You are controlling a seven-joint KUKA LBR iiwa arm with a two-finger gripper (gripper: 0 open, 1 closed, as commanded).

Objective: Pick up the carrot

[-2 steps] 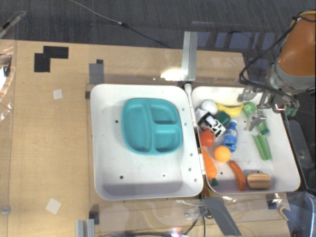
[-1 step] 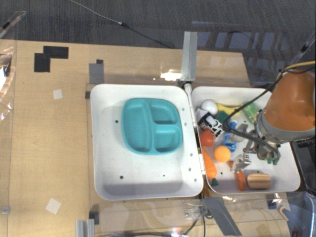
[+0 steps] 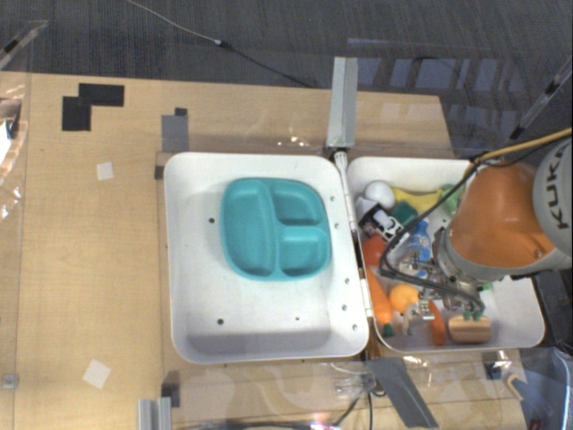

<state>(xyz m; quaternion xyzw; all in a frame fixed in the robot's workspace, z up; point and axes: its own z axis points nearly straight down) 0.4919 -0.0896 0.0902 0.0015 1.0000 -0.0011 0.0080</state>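
The carrot (image 3: 380, 299) is a long orange piece lying along the left wall of the right bin (image 3: 534, 326), pointing toward the front. My gripper (image 3: 419, 271) hangs low over the middle of that bin, just right of the carrot, under the arm's orange band (image 3: 497, 218). Its metal parts and cables sit among the cluttered items. A round orange fruit (image 3: 404, 296) lies between the gripper and the carrot. I see nothing lifted out of the bin.
A teal divided plate (image 3: 273, 228) lies in the left bin (image 3: 179, 240). The right bin also holds a white ball (image 3: 379, 191), a yellow item (image 3: 419, 195), a green item (image 3: 407, 213), a red-orange piece (image 3: 437, 328) and a tan block (image 3: 469, 330).
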